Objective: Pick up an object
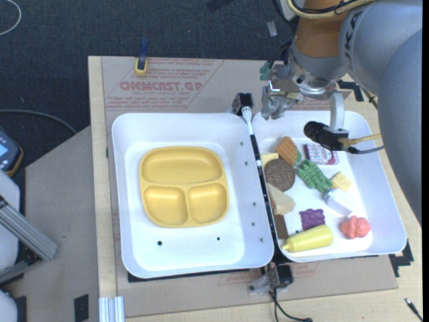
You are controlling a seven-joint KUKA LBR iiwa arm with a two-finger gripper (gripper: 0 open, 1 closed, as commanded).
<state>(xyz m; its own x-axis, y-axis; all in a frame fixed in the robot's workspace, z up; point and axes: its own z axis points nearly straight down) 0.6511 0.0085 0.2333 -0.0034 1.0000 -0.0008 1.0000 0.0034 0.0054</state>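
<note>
My gripper (273,107) hangs over the far left corner of the right bin (385,200), its fingers slightly apart and open with nothing between them. Toy food lies in that bin, nearer the camera than the gripper. There is an orange-brown bread piece (288,150), a round brown patty (279,175), a pink and white packet (320,155), a green vegetable (312,176), a small yellow cheese block (341,180), purple grapes (312,218), a yellow bottle (308,239) and a salmon-pink lump (355,227).
The left bin (127,200) holds a yellow divided plate (181,185). A black divider with a clamp (242,103) runs between the bins. The grey arm with its orange band (328,12) fills the upper right. A black part with a cable (325,135) overhangs the right bin.
</note>
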